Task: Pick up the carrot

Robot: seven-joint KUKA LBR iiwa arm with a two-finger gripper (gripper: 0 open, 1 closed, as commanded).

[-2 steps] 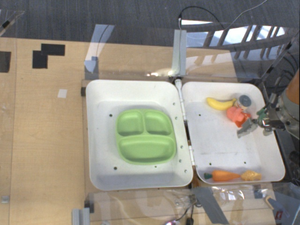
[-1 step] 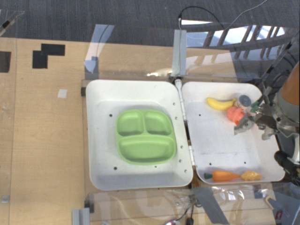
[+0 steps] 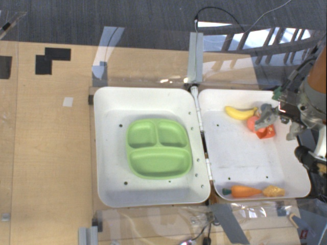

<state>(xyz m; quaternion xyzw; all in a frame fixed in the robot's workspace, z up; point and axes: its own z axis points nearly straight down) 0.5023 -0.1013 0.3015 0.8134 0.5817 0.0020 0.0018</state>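
Carrot at right bin front edge — claw state unclear

green divided plate in left bin, banana, red item, yellow piece in right bin

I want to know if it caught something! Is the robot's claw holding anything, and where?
It cannot be told. The two-finger gripper sits over a red toy beside the yellow banana. The orange carrot lies untouched.
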